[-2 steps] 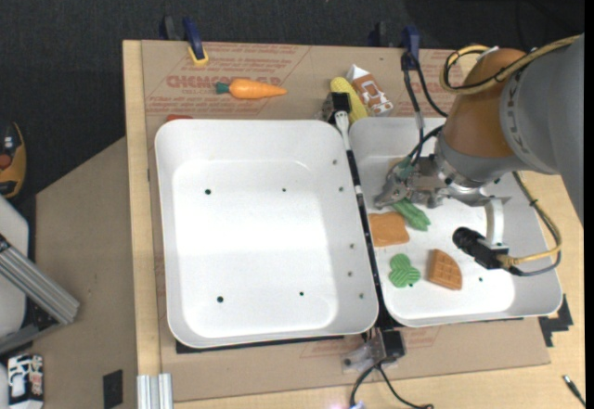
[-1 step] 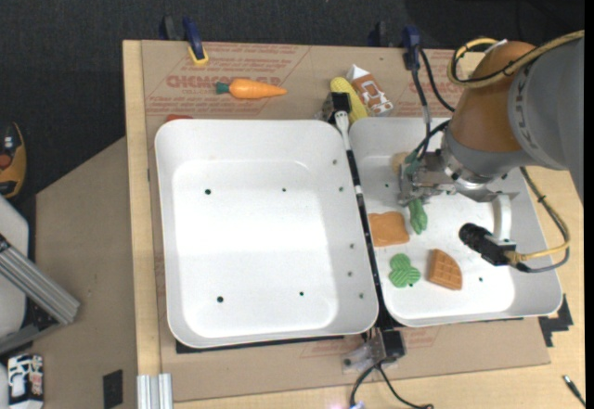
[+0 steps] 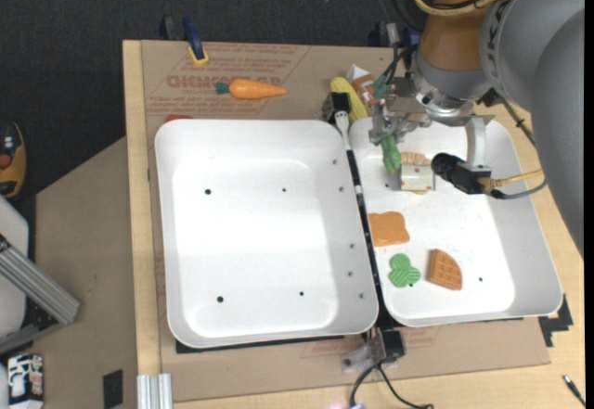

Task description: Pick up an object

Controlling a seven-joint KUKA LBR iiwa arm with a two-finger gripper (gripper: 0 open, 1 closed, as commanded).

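The arm (image 3: 548,18) is smooth grey with a glossy orange band (image 3: 459,13), a yellow cable and black cables at the wrist.

The arm (image 3: 520,18) runs off the right edge (wrist covering the right bin's (image 3: 529,240) far corner).

Red printed lettering ran across the cardboard sheet (image 3: 278,64) under the bins, well to the left of the gripper (image 3: 390,124) and a little farther back; the print was faint and partly covered by a toy carrot (image 3: 251,89), so only a few large letters, something like "CHEM", could be made out, and smaller lines above them were too blurred to read. No other text, number or label was legible on the two white bins (image 3: 176,143) or on the small objects lying just below the gripper.
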